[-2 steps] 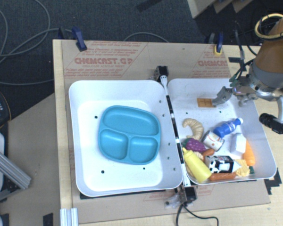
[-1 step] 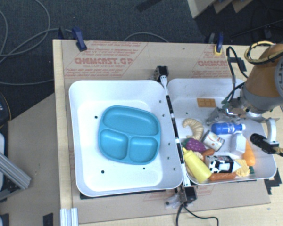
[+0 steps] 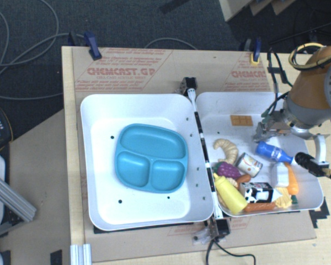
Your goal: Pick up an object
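Observation:
The right bin [image 3: 220, 106] holds a heap of toy food. A blue bottle [image 3: 273, 152] lies tilted near the bin's right side. My gripper [image 3: 268, 128] hangs just above and behind the bottle's upper end, under the grey and orange wrist [image 3: 311, 95]. A croissant [image 3: 226, 146] and a small tin can [image 3: 249, 163] lie left of the bottle. A tan cracker [image 3: 241, 120] lies alone at the back, left of my gripper. I see nothing held in the gripper.
At the bin's front lie a purple piece [image 3: 227, 170], a yellow bottle [image 3: 230, 195], a black-and-white carton [image 3: 259, 193], an orange carrot [image 3: 292, 180] and a red sausage [image 3: 259, 207]. The left bin [image 3: 99, 120] holds a blue sectioned plate [image 3: 150, 157].

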`<state>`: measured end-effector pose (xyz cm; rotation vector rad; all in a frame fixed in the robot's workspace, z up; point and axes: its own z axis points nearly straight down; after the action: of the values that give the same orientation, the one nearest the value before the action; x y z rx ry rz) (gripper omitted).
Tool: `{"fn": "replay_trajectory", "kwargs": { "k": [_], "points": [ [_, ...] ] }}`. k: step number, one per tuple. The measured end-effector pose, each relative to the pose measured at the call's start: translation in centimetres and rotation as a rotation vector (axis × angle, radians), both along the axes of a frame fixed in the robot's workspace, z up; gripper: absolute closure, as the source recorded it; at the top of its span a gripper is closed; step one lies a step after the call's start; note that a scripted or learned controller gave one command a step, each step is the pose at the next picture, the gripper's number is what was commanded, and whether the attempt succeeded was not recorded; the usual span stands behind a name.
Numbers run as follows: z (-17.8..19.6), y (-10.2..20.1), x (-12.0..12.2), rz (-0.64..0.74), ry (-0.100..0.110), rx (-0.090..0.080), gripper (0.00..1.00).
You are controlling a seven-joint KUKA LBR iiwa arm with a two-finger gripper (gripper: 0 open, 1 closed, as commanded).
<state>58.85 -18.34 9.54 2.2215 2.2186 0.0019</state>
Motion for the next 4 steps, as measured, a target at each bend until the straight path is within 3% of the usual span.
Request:
{"fn": "replay_trajectory", "kwargs": {
  "k": [1, 2, 3, 4],
  "points": [
    [-0.1, 0.0, 0.0, 0.0, 0.001, 0.0, 0.0],
    [-1.1, -0.1, -1.9, 0.001, 0.006, 0.002, 0.0],
    [0.0, -0.1, -1.8, 0.001, 0.001, 0.001, 1.0],
    [4.3, 5.9, 4.8, 0.01, -0.007, 0.0, 1.0]
  ]
}}
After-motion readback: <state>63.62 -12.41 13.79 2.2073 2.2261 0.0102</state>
